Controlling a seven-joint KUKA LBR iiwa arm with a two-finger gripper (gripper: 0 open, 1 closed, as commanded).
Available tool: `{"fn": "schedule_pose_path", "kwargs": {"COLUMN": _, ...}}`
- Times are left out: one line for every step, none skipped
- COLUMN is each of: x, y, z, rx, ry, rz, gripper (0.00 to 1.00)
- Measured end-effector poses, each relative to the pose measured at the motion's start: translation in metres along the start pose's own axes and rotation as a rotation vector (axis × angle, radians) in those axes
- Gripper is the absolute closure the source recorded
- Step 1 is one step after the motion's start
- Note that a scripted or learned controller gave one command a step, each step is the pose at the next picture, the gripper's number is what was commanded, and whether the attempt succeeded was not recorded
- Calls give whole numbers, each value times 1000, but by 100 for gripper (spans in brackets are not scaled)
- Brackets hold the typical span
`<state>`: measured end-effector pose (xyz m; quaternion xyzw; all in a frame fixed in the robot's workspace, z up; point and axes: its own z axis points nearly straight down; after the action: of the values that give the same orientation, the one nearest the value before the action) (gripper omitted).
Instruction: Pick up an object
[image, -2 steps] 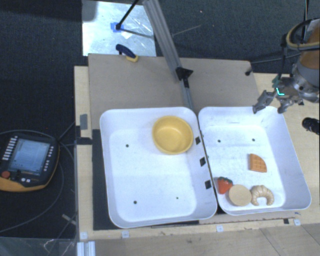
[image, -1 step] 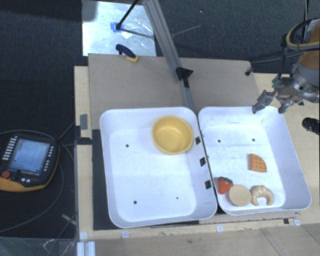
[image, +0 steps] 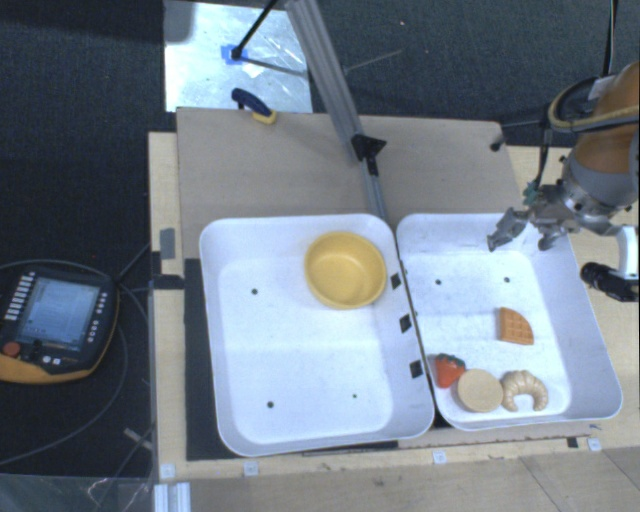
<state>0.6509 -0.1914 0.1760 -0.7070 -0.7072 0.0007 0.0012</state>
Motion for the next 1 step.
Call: {"fn": "schedule_pose_path", "kwargs": {"x": -8, "y": -6, "z": 54, "rx": 0, "ry": 0, "rz": 1, "gripper": 0}}
